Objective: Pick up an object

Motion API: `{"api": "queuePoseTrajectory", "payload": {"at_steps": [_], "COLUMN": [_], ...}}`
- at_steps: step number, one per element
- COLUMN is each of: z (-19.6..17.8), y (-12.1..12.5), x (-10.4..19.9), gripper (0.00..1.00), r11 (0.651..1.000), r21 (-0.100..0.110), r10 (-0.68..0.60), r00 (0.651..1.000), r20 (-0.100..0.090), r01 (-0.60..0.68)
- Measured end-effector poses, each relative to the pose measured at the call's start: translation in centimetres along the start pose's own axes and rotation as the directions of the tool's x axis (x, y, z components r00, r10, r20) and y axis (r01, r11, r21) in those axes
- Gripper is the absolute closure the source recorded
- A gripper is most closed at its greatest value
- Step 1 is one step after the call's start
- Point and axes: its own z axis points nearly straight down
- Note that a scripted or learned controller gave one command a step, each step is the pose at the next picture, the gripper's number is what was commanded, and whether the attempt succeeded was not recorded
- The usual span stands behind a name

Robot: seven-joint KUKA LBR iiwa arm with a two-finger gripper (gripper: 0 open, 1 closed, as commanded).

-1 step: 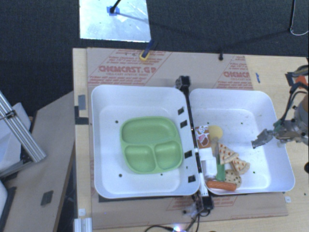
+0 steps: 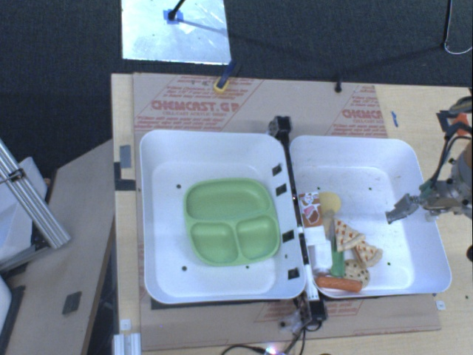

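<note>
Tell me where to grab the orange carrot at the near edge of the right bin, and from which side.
Grip the carrot across its middle, coming straight down. It lies flat and lengthwise along the right bin's near wall, so close the fingers across its thin width. Crackers crowd its far side; the gripper sits off to the right.

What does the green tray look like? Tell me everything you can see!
The green tray is pale green and looks like smooth plastic, with rounded corners. It has three sections: one long one at the back and two smaller ones in front. It lies flat, slightly turned, in the left white bin. Nothing sits in it.
</note>
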Motion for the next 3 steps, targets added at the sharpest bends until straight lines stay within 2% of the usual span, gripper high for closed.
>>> {"api": "queuePoseTrajectory", "payload": {"at_steps": [2,3], "z": [11.3,10.0], "y": [0.2,0.3], "x": [-0.4,-0.5], "gripper": [0.00,1.00], "r11": [1.000,1.000], "r21": [0.001,-0.003], "r10": [0.003,0.002], "r00": [1.000,1.000], "r20": [-0.001,0.001], "r01": [-0.003,-0.002]}}
